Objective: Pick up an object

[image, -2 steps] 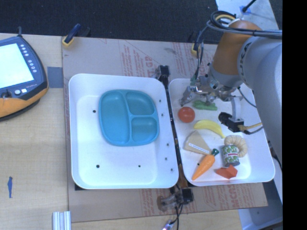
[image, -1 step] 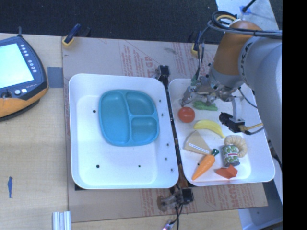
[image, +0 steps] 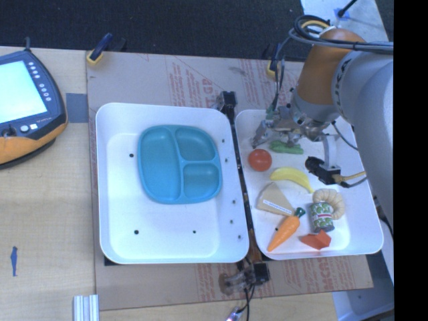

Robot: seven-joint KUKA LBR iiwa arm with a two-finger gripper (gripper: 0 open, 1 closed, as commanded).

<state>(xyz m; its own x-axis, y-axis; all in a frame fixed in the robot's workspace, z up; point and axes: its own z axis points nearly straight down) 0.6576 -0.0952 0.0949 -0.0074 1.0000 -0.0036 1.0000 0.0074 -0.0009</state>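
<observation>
My gripper (image: 268, 141) hangs over the far end of the right bin (image: 364, 246), its fingers spread open with nothing between them. A flat green piece (image: 289, 150) lies just under and to the right of it. Just below the gripper sits a red tomato (image: 260, 159). Nearer the front lie a yellow banana (image: 292, 176), a pale cheese wedge (image: 273, 199), an orange carrot (image: 286, 230), a small green can (image: 321, 215), a tan pretzel (image: 332, 198) and a red piece (image: 315, 241).
The left bin (image: 114, 199) holds a blue divided plate (image: 179, 164). A control pendant with a screen (image: 27, 105) lies on the bench at far left. The grey arm (image: 354, 92) and its cables cover the right bin's far right corner.
</observation>
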